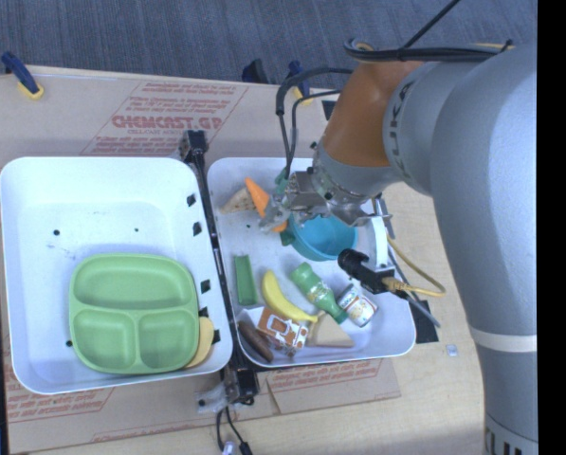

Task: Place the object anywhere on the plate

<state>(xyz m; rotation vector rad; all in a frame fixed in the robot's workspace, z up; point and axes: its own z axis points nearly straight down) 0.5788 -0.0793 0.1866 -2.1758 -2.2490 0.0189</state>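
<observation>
A green divided plate lies in the left bin. In the right bin lie several toy foods: an orange carrot, a tan wedge, a green stick, a banana, a green bottle, a small jar and a blue bowl. My gripper is low over the back of the right bin, just right of the carrot and at the blue bowl's left rim.
A yellow piece peeks out under the plate's right edge. A brown stick, a patterned block and a tan slice crowd the right bin's front. Cables run along that bin's right side.
</observation>
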